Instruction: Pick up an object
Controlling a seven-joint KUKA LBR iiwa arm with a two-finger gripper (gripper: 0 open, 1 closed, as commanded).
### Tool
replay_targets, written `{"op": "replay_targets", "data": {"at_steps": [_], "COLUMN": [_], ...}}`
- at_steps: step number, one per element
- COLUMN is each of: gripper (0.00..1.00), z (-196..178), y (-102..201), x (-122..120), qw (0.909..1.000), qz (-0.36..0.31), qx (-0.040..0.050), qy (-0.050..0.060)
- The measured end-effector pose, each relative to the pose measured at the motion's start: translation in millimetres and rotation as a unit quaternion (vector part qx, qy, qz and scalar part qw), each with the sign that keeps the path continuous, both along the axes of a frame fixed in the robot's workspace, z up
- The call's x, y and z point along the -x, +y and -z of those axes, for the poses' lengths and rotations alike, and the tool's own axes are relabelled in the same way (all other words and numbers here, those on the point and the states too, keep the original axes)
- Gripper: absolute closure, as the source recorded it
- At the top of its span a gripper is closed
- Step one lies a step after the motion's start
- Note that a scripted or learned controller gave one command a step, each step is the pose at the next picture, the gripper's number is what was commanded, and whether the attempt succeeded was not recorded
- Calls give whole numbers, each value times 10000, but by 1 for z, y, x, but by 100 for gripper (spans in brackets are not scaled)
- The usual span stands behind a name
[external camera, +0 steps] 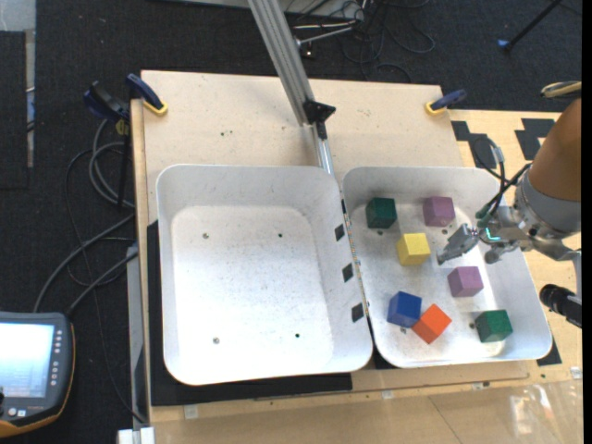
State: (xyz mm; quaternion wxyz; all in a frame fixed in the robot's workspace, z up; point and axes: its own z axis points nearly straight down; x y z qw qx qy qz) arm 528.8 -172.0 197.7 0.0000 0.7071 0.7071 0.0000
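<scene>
Dark carpeted floor (74,72) surrounds a pale, speckled particle-board bench (240,123) bearing two shallow white bins with rounded corners and thin moulded walls. Nearest the camera, at lower left, a handheld control pendant (32,368) with a lit screen rests off the bench.

Left bin (176,202): smooth matt plastic, lightly dusted with dark specks. Right bin (532,313): same make, holding seven small cubes of what looks like matt foam. Front row, near to far: a dark green cube (494,325) by the front right corner; an orange cube (432,323) tilted on edge and touching a blue cube (404,309) on its left. Middle: a purple cube (464,280) and, further left, a yellow cube (413,248). Back row: a second green cube (380,213) and a second, paler purple cube (438,211), apart from each other.

The tool (460,245), grey metal with a teal glow at its base, hangs from the right over the right bin, between the yellow cube and the nearer purple cube, just above the latter. Nothing lies between its fingers; whether they stand wide or narrow cannot be told at this angle. The orange band of the arm (560,165) shows at the right edge.

Beyond the bins, a ribbed aluminium pole (282,49) slants down to the bench's middle. Two blue-and-yellow clamps (146,95) (446,101) grip the far corners. Black cables (88,211) trail over the floor.
</scene>
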Motion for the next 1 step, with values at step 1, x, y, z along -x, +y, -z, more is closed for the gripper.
{"op": "replay_targets", "data": {"at_steps": [1], "gripper": [0], "z": [52], "y": [6], "x": [-8], "qw": [10000], "qz": [-10], "qx": [-7], "qy": [23]}}
